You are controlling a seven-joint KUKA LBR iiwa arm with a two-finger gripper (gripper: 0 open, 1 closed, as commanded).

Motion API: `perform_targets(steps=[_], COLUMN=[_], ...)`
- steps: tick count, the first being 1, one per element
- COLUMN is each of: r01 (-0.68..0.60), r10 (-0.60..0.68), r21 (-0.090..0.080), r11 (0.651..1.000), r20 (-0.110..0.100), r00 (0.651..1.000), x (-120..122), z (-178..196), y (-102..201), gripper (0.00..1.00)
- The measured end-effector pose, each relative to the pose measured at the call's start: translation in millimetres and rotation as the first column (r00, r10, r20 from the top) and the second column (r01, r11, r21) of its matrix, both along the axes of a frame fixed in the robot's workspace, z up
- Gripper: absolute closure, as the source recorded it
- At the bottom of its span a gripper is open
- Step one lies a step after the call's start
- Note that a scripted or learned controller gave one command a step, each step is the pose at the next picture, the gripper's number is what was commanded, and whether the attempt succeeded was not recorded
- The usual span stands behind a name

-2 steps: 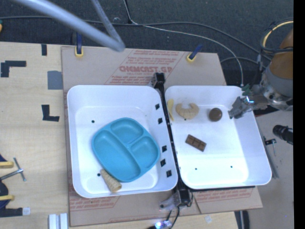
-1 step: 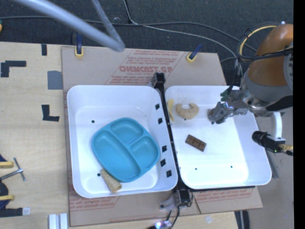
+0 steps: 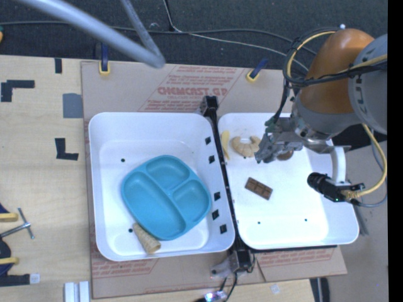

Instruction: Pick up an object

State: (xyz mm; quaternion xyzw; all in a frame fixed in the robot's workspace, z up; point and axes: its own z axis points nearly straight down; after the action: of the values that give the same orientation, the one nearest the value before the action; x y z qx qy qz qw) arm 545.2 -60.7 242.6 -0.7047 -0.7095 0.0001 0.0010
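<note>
**Gripper low in the right bin, beside a pale pastry-like piece**

Seen from above at a slant: two shallow white bins side by side on a brown cardboard sheet (image 3: 189, 87), itself on a wooden bench.

In the right bin (image 3: 315, 231), near its upper left corner, a pale, lumpy pastry-like piece (image 3: 242, 145) – long axis roughly left to right across the frame, slightly curved, its right end toward the gripper. Just left of it, a thin yellow strip (image 3: 225, 146), long axis running up and down the frame, close against the divider between the bins. Lower, near the middle of the same bin, a small brown chocolate-like bar (image 3: 258, 188), tilted, its long axis running from upper left to lower right.

Reaching in from the right of the frame, the grey arm with its orange band (image 3: 337, 49). Gripper (image 3: 267, 151) down low in the upper part of the right bin, its dark tip just beside or touching the right end of the pastry-like piece – contact too unclear to confirm. State of the jaws impossible to tell from this angle; nothing visibly held between them.

In the left bin (image 3: 101, 168), a blue divided plate (image 3: 165, 195) with three compartments, filling most of the floor. Just below the plate, at the bin's lower edge, a tan cork-like cylinder (image 3: 146, 238), long axis from upper left to lower right.
</note>
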Motion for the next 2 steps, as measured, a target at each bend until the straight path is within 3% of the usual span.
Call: perform_targets(steps=[1, 2], r01=[-0.001, 0.001], r10=[0.001, -0.001], r21=[0.0, 0.0], r11=[1.0, 1.0], r20=[0.0, -0.002], r00=[1.0, 1.0], x=[-2.0, -19.4], z=[0.9, -5.6], y=[57.8, 100.5], gripper=[1.0, 1.0])
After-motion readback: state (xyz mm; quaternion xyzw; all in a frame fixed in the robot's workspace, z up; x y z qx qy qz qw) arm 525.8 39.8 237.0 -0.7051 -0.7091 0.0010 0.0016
